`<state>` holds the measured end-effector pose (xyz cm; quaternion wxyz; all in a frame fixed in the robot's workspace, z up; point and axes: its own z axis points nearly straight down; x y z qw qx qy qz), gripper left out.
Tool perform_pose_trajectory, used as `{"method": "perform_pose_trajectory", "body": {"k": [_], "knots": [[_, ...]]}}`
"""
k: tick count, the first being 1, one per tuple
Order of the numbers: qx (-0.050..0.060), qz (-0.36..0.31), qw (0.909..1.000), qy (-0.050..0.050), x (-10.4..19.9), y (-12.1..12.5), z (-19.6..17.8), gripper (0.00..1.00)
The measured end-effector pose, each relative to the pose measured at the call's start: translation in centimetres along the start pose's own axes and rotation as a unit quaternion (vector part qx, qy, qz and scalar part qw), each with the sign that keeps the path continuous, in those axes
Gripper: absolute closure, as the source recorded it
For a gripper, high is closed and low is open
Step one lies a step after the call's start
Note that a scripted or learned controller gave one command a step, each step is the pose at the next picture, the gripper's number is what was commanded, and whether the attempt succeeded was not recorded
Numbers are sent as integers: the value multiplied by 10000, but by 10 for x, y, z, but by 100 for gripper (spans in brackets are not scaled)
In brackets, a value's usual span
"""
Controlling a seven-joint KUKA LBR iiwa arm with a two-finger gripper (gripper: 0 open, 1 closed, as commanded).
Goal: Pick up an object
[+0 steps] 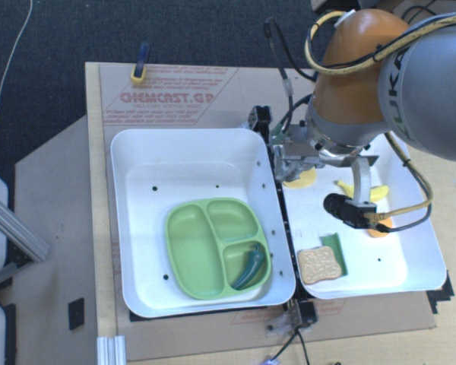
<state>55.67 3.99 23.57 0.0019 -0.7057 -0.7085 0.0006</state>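
gripper [308, 167] low in right bin [410, 272] | yellow piece [302, 178] seemingly just beneath | finger state: cannot tell

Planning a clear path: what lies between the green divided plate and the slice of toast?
The bins' adjoining white walls, seen in the camera view.

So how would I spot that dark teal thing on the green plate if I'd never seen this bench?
Start at the left white bin, which holds a green divided plate. Look at the plate's small compartment nearest the right bin: the teal pepper-shaped item lies there, slanted. It is the only dark thing on the plate; the toast slice and yellow pieces lie in the other bin.
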Motion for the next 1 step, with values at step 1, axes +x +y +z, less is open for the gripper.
{"method": "perform_pose_trajectory", "body": {"k": [1], "knots": [[10, 2, 10000, -2, 41, -29, 16, 100]]}}
